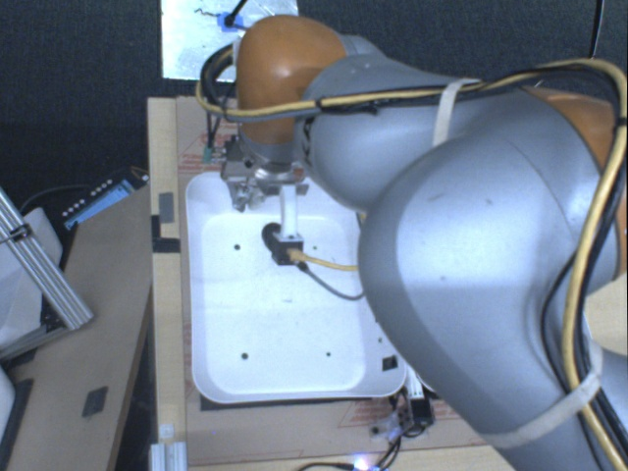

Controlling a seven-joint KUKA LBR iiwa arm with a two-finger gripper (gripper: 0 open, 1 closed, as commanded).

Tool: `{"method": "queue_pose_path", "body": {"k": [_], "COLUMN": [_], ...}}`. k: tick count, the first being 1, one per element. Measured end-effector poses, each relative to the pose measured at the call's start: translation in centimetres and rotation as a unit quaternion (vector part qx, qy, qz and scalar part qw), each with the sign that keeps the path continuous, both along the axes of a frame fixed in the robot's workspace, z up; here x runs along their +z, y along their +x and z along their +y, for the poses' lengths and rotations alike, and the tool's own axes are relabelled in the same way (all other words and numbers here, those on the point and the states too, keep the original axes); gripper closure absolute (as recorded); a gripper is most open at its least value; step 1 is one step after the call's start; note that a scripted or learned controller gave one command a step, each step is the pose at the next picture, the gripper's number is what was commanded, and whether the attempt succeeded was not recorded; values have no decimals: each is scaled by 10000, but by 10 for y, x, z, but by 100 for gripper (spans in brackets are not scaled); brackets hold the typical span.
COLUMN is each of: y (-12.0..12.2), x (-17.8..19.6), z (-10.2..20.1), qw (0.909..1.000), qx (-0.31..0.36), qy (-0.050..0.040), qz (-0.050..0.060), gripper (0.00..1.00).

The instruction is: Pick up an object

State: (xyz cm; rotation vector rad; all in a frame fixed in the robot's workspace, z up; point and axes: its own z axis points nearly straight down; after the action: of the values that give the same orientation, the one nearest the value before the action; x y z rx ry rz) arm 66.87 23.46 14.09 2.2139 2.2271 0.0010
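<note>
A small black piece (388, 363) lies flat in the white bin (196, 292) near its front right corner, just beside the arm (471, 253), too small to tell its long axis or any marking. Open bin floor spreads to its left. The gripper (243, 196) hangs by the far rim, well apart; clenched or released, I cannot tell
</note>
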Motion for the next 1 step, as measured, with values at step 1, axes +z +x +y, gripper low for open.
{"method": "queue_pose_path", "body": {"k": [1], "y": [2], "x": [225], "z": [0], "qw": [10000], "qx": [2], "qy": [37], "qz": [-90], "gripper": [100]}}
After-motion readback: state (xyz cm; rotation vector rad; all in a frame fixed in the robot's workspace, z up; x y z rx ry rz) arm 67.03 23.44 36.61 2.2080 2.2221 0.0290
